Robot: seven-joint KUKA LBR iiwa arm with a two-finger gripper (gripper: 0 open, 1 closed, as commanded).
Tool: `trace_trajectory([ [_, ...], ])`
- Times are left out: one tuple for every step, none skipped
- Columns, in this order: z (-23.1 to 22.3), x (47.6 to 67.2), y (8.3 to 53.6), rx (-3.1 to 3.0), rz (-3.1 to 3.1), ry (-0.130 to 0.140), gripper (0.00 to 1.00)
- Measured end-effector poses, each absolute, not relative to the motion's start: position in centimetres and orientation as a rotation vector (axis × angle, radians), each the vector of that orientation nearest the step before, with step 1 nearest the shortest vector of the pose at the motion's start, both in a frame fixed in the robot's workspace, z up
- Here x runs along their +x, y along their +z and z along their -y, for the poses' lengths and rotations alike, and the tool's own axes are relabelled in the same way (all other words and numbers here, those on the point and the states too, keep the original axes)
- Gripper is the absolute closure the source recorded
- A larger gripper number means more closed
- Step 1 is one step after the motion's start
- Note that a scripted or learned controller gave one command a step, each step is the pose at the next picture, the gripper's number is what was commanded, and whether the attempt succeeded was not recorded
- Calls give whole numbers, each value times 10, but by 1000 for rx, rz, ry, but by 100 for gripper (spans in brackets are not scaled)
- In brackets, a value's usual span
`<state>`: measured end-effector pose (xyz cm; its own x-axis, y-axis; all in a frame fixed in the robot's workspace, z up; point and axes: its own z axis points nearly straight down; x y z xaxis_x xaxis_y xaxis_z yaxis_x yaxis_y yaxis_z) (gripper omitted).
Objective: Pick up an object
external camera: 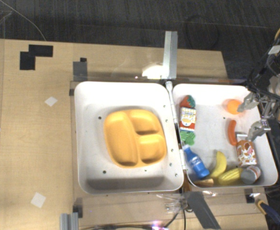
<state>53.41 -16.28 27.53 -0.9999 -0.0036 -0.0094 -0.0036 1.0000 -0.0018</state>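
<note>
Pick not yet made, as far as this view allows a judgement: every object lies in a bin and none is lifted. Nearest the camera, along the front wall of the right bin, sit a grey can, a yellow banana with a second yellow piece touching it, and a blue bottle lying tilted by the bin's left wall. Just behind the can stands a small red-and-white carton, and beside it, farther back, a red sausage-shaped item. The gripper hangs over the right edge of this bin, just right of the sausage and above the carton; its two fingers stand apart, open, with nothing visible between them. Left bin holds a yellow divided tray, well apart from the gripper. Farther back in the right bin: a juice carton with green items at both ends, and an orange ball near the rear wall, close to the upper finger. Remaining, by my judgement: descend on a target (sausage or carton are nearest), close, lift clear. Crowding at the front corner could spoil a grasp there.
</note>
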Motion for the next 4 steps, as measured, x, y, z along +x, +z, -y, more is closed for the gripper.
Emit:
trace_trajectory([
  [152,504,133,820,-3031,1,0],
  [148,574,89,1305,-2845,5,0],
  [104,651,88,1486,-2755,6,0],
  [102,654,102,1469,-2757,9,100],
])
